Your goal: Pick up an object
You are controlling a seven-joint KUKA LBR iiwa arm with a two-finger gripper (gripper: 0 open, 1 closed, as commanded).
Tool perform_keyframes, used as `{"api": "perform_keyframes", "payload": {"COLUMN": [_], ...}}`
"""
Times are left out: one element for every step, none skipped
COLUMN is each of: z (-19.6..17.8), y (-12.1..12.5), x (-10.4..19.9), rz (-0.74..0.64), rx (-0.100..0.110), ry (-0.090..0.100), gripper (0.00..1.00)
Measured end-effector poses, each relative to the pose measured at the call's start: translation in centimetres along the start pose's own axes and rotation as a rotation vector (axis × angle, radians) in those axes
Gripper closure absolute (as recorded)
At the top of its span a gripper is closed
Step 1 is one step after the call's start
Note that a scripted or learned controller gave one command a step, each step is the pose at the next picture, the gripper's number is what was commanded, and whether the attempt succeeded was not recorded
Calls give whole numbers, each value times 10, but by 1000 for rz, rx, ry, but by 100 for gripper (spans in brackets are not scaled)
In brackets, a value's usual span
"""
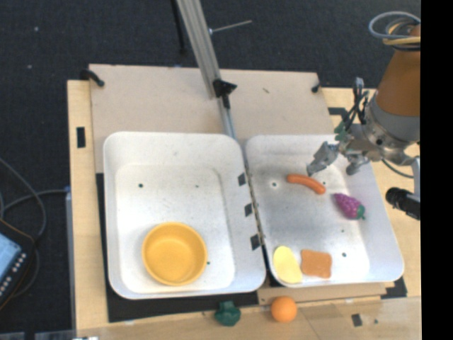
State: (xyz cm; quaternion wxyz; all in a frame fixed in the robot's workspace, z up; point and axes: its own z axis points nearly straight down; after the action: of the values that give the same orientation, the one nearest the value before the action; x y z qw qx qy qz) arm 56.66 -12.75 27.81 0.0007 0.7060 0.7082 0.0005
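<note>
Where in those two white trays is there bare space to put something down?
Most room is in the left bin: everything above and right of the yellow bowl is bare. In the right bin, its middle is free, between the orange sausage and the yellow piece. Its right side is crowded: gripper, purple grapes, orange block.

Readable text: none anywhere in the camera view.
Labels or brands: none legible on bins, counter or arm.
Numbers, signs: none legible.
</note>
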Motion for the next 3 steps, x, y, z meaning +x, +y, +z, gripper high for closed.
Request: {"api": "perform_keyframes", "payload": {"z": [0, 60, 122], "y": [0, 1, 4], "x": [0, -9, -14], "rz": [1, 4, 4], "rx": [-1, 6, 7], "ry": [0, -1, -1], "gripper": [0, 0, 0]}}
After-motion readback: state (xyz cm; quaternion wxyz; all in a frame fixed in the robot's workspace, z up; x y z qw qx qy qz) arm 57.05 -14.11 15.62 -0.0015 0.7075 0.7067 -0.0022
